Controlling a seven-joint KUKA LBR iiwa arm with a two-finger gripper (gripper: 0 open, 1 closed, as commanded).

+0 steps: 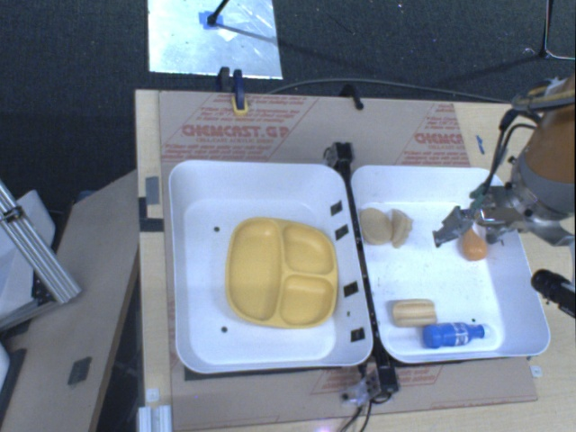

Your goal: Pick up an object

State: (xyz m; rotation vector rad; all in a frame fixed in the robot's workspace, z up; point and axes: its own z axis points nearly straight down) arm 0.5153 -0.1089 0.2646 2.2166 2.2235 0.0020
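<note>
nearest, at about five o'clock in the right shallow white plastic bin (504, 345), a small blue plastic bottle (454, 334) is lying on its side, with a tan bread-like roll (413, 312) just beside it at eleven o'clock. in the left shallow white bin (193, 331), a yellow divided plastic plate (281, 271) is sitting flat at centre. farther back, a pale beige lumpy object (386, 227) is resting at ten o'clock. at three o'clock, the metal claw (463, 224) is hovering with prongs looking spread, apparently gripping nothing, an orange rounded object (473, 245) just beside it, likely the target. both bins are resting on the counter (270, 124).
</note>
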